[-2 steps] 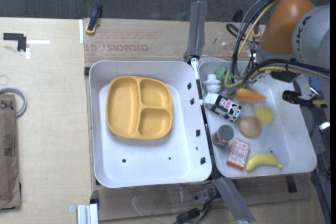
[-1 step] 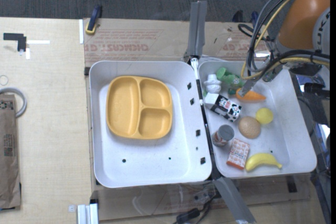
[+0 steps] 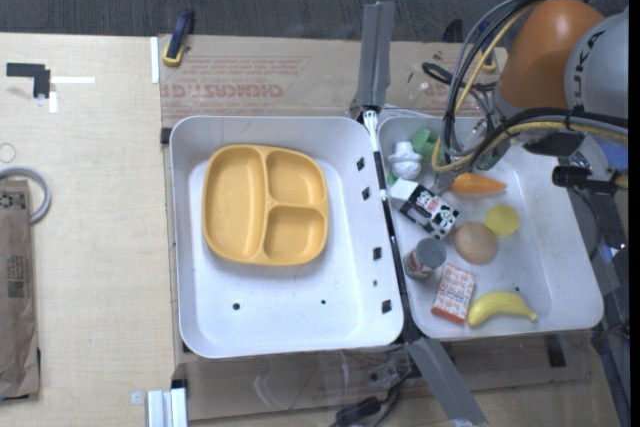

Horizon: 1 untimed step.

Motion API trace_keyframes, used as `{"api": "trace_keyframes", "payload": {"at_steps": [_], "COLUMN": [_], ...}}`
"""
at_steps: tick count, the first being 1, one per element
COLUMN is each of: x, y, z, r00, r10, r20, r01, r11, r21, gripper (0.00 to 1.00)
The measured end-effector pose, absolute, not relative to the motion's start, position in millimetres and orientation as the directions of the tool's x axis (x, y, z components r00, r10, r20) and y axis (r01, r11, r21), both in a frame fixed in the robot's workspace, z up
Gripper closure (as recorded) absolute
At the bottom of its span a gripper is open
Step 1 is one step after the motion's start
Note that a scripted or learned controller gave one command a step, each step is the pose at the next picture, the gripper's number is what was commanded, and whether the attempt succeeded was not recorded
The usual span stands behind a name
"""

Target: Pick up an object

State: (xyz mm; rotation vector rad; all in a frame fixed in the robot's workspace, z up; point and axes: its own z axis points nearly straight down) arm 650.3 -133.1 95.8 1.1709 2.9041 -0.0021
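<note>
My gripper (image 3: 452, 155) hangs low over the far end of the right bin (image 3: 570, 300), half hidden behind looped cables. It is just above the orange carrot (image 3: 478, 183) and beside a green item (image 3: 422, 140) and a white figure (image 3: 405, 158). Nearer the front lie a black-and-white box (image 3: 430, 208), a yellow lemon (image 3: 502, 219), a brown round item (image 3: 476, 242), a small can (image 3: 427, 257), a red-and-white carton (image 3: 454, 293) and a banana (image 3: 502, 308).
The left bin (image 3: 200, 305) holds a yellow divided plate (image 3: 265, 205). A metal bar (image 3: 375, 55) stands behind the wall between the bins. The grey arm with its orange band (image 3: 555, 50) crosses the far right corner.
</note>
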Motion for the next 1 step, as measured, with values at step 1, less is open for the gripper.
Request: {"api": "trace_keyframes", "payload": {"at_steps": [1], "x": [629.0], "y": [-167.9], "z": [93.6], "r00": [-0.859], "r10": [0.511], "r20": [-0.005], "r01": [0.511], "r11": [0.859], "r21": [0.001], "gripper": [0.0]}}
